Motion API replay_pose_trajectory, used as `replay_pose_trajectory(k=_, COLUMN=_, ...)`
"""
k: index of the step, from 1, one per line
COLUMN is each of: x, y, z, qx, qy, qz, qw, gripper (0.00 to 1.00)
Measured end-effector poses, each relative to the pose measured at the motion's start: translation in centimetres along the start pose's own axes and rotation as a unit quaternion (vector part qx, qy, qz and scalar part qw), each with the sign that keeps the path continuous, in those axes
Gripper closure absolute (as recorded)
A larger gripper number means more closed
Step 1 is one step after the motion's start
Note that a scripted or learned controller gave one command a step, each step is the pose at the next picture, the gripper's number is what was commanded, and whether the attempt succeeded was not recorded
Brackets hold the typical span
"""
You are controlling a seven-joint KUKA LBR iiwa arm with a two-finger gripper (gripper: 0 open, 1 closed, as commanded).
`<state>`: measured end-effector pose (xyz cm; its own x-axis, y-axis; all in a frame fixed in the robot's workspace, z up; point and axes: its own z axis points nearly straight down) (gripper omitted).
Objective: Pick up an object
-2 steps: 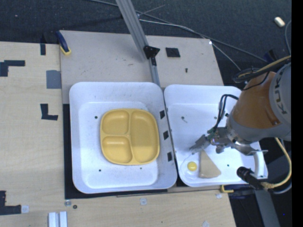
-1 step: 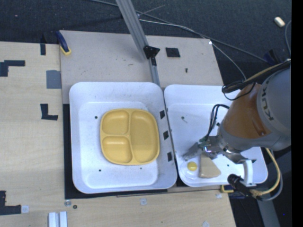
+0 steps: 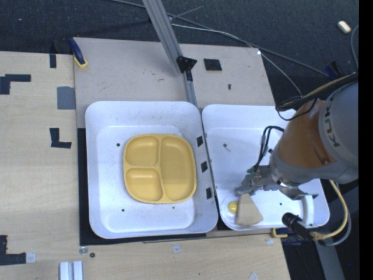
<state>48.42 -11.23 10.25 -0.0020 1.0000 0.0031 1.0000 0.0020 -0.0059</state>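
In the right bin (image 3: 233,133), low in its near-left corner, lie the likely targets: a tan wedge (image 3: 249,211) and, touching its left side, a small yellow ball (image 3: 232,206). The claw (image 3: 252,185) hangs just above the wedge's narrow top, at the end of the arm (image 3: 317,142) that reaches in from the right; whether it is apart or together I cannot tell, since the wrist hides that part, and nothing shows clamped in it. The wedge looks light and probably soft or foam-like, matte rather than slick, so it should take a squeeze without harm; its slanted sides could let it slip upward out of a pinch, so a hold across the wider lower body seems safer than one at the tip. The ball looks light, hard and smooth, apt to roll away if nudged. Room is tight here: both things sit close to the bin's near rim and left wall, so a descent has little margin on those sides, while the middle and far part of this bin lie open for a lift. The left bin (image 3: 105,121) holds a yellow plate (image 3: 159,168), well apart from the work, and the tabletop (image 3: 134,69) beyond is bare save for tape marks.
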Motion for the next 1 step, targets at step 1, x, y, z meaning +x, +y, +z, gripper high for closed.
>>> replay_pose_trajectory(k=1, x=-0.59, y=0.32, z=-6.03, qx=-0.005, qy=-0.002, qz=0.001, qw=1.0000, gripper=1.00)
